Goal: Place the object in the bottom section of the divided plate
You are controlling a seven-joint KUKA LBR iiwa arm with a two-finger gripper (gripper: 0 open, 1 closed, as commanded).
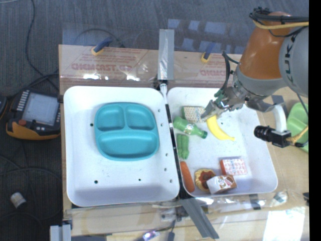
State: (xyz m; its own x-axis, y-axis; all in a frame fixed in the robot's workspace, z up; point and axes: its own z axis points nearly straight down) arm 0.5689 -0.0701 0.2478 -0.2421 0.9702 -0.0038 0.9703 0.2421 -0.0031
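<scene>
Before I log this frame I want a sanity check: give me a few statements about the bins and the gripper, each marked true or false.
1. The blue divided plate lies in the left bin. True.
2. A banana already lies in the plate's bottom section. False: it lies in the right bin, and the plate's sections hold nothing.
3. The gripper is over the right bin, near the banana's upper end. True.
4. The carrot lies in the left bin. False: it lies by the right bin's left wall.
5. A green bottle lies left of the banana. True.
</scene>
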